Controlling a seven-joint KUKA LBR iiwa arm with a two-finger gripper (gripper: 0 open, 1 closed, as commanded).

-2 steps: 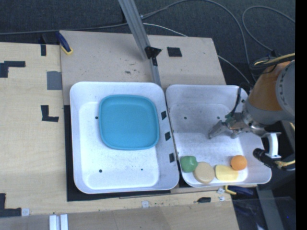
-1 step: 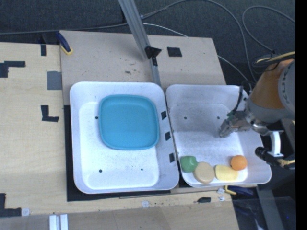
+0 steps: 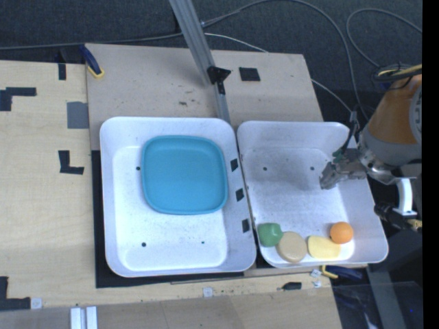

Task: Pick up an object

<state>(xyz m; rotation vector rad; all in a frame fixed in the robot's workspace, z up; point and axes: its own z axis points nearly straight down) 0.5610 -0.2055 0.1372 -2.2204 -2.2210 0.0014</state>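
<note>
Now the arm [image 3: 394, 118] slants its pincer [image 3: 330, 177], grip state unclear, into the right bin [image 3: 288, 132].

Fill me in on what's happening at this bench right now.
A robot arm reaches in from the right, its end effector low over the right bin, near its right wall. Nothing shows in its grasp. Four small items lie along that bin's near edge: a green one, a tan one, a yellow one and an orange ball. The left bin holds a blue plate.
</note>
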